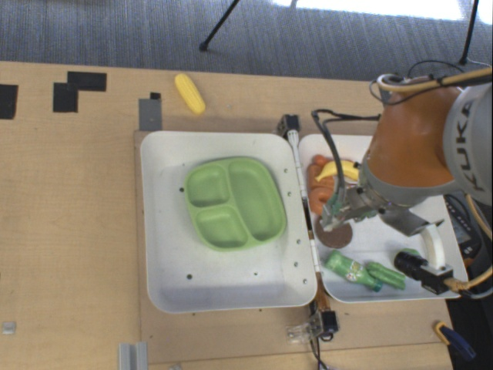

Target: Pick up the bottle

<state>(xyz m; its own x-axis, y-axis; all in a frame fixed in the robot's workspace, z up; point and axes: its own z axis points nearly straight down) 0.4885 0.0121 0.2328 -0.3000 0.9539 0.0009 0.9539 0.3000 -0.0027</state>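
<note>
A green bottle (349, 268) with a pale label lies on its side near the front wall of the right bin (385, 295). My gripper (333, 216) hangs over the left part of that bin, above a brown disc (336, 236). It is a short way behind the bottle and apart from it. The orange-banded wrist hides much of the bin behind it.
A second green item (390, 275) lies just right of the bottle. Orange-red pieces (317, 183) and a yellow one (339, 169) sit at the right bin's back left. The left bin (166, 230) holds a green divided plate (234, 202). A yellow item (189, 93) lies on the bench behind.
</note>
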